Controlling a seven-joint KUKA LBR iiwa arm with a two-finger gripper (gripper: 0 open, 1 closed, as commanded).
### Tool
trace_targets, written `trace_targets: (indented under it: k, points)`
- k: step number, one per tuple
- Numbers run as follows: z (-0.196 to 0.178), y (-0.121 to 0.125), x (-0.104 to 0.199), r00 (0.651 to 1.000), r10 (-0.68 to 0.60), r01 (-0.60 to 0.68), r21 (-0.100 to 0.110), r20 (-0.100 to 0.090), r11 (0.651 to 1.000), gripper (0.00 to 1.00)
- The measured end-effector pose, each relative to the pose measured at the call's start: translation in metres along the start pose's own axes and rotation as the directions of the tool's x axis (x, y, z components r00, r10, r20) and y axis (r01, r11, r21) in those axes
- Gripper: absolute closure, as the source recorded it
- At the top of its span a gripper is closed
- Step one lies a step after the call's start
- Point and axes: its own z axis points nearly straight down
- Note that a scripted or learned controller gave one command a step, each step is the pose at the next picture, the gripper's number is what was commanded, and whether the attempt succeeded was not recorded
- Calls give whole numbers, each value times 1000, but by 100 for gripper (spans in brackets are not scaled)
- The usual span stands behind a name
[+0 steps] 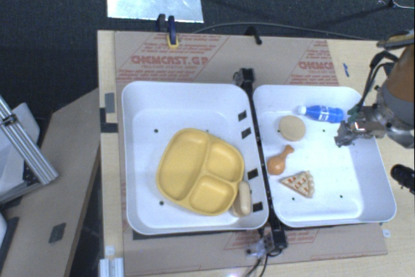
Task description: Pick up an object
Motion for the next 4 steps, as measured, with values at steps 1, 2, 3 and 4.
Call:
trace_targets:
  k: [1, 2, 3, 4]
  points:
    - [6, 8, 44, 1000, -5, 5, 4, -3, 1000, 100]
    - [17, 24, 92, 1000, -6, 6, 6, -4, 1000, 100]
    - [6, 33, 143, 1000, -6, 6, 4, -4, 1000, 100]
    - [18, 41, 190, 1000, -6, 6, 6, -4, 1000, 100]
